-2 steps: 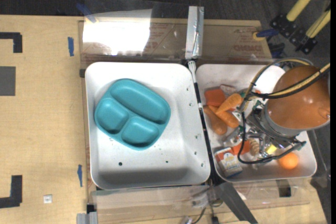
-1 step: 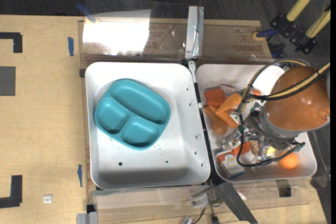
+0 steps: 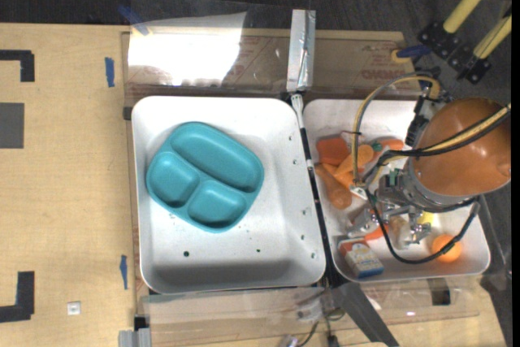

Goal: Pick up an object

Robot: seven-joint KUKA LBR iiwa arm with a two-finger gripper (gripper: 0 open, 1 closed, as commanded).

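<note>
Bins sat side by side on the bench. The left bin [image 3: 276, 256] held a teal plate [image 3: 205, 175] with three parts. The right bin [image 3: 479, 260] held a heap of orange pieces [image 3: 337, 166], a small box [image 3: 363, 258] near the front and an orange ball [image 3: 446, 248]. The gripper [image 3: 396, 211] hung low over that heap, under the arm [image 3: 459, 146]. Wires hid its tips, so its grip could not be told.

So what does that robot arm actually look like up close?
The arm shows a rounded, glossy orange band above a grey metal wrist. Black and yellow cables loop around it. The gripper below is a cluster of small metal parts and thin wires, too cluttered to make out clearly.
</note>
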